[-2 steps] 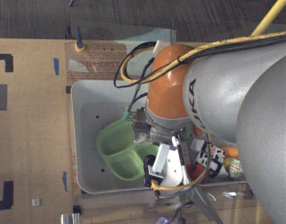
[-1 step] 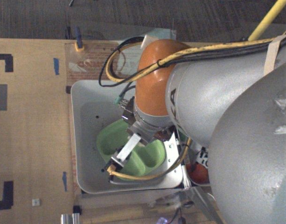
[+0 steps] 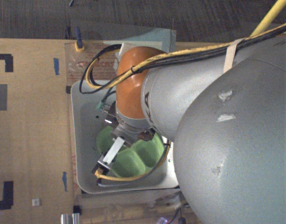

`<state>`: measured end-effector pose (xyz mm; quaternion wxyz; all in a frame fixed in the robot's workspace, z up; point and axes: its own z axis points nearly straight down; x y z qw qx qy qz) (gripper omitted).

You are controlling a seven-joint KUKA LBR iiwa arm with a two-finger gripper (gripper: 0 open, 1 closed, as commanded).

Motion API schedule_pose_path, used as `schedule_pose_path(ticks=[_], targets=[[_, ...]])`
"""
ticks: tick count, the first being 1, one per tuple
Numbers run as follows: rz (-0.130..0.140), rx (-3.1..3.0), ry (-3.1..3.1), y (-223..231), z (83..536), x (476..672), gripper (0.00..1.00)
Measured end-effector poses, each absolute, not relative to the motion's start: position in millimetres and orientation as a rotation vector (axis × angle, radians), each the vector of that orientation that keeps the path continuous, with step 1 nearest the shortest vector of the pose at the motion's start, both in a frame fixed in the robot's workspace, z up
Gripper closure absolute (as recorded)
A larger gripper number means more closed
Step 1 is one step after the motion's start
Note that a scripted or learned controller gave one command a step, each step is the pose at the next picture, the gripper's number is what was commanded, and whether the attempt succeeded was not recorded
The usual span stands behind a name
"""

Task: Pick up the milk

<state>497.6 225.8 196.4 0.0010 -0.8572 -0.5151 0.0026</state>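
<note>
Biggest of all, the grey arm (image 3: 226, 139), bulking over the whole right side and hiding most of what lies beneath. Next, the tan surface (image 3: 31, 134), spread across the left, with dark carpeted floor (image 3: 180, 8) beyond its far edge. Then one white bin (image 3: 82, 125), shallow and round-cornered, its left wall and near-left corner bare (the rest under the arm). Over the bin, the orange band (image 3: 131, 83), rounded and glossy, with the wrist below it, down inside the bin. In the near half of the bin, a pale green thing (image 3: 129, 164), matte, with soft rounded lobes, partly covered by the wrist. Low over its far-left part, the gripper (image 3: 131, 135), close to it or touching; cannot tell which. Cannot tell either whether the gripper is spread or closed (too much wrist in the way). As for the milk, place, colour and shape impossible to tell with the arm over the bin. Smallest, out on the left of the surface: black corner marks (image 3: 5, 62) and short strips of blue tape (image 3: 56, 65).
</note>
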Motion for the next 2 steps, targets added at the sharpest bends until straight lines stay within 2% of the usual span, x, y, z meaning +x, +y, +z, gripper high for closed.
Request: schedule_pose_path(ticks=[1,2], targets=[[0.008,-2.584,-1.783,206.7,144.6,530.6,1.0],[-0.016,-2.657,-1.675,214.3,92.7,543.7,1.0]])
